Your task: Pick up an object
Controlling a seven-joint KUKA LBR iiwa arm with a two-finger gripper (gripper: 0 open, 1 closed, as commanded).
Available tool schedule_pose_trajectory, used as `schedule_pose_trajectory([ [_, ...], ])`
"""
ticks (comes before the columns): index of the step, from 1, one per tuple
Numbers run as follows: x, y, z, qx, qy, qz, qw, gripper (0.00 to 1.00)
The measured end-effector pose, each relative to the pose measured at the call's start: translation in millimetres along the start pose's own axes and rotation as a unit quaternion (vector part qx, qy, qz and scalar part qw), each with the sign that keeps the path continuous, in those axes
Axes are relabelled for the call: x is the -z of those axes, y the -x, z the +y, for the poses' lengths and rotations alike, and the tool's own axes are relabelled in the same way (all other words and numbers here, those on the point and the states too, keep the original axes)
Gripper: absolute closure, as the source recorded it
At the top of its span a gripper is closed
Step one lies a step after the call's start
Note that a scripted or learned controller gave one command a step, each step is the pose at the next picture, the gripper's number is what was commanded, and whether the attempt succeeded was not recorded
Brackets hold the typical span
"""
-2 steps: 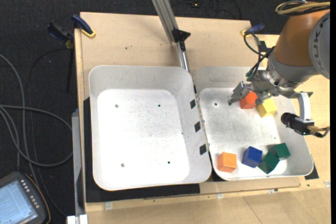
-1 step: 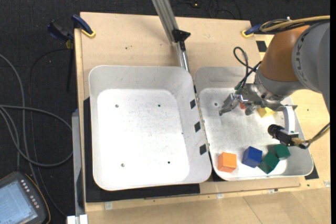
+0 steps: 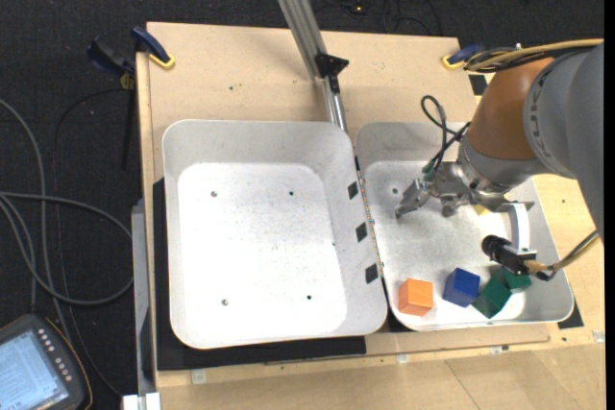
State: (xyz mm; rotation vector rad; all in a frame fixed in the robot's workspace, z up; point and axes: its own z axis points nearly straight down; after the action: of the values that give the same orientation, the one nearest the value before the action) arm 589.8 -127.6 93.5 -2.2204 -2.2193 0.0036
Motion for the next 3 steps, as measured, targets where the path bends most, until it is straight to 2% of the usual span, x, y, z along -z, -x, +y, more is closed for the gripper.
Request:
schedule_pose_trajectory([
  [1,12,1,1,-0.001,0.002,0.0,1.0,1.0],
  [2,74,5,9,0.001,0.005,-0.001,1.0,1.0],
  [3,118,7,15,0.001,0.005,-0.001,1.0,1.0],
])
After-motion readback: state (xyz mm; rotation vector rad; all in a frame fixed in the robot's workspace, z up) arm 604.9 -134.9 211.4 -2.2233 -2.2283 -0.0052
